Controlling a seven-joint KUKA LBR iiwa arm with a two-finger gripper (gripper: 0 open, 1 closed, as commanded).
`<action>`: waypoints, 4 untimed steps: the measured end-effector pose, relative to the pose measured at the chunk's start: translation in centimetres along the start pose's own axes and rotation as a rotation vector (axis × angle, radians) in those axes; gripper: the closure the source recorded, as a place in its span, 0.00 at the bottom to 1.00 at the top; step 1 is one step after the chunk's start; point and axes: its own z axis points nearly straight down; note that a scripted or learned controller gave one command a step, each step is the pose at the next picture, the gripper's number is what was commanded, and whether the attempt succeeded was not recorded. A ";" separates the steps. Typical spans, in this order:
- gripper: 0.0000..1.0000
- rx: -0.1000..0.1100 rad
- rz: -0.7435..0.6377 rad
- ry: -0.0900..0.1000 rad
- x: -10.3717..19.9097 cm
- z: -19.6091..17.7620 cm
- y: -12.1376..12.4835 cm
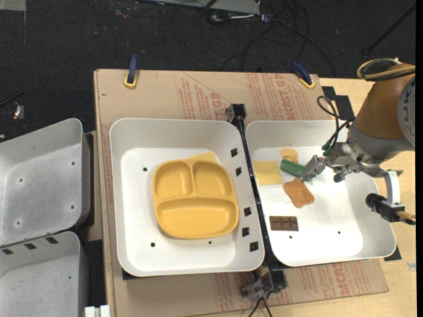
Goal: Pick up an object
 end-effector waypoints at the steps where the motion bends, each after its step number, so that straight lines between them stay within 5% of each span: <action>1: 1.00 -0.005 -0.001 -0.001 0.0 -1.3 0.1; 3: 1.00 -0.010 -0.004 -0.003 0.5 -12.2 0.2; 4: 1.00 -0.006 -0.009 0.000 5.9 -12.8 1.6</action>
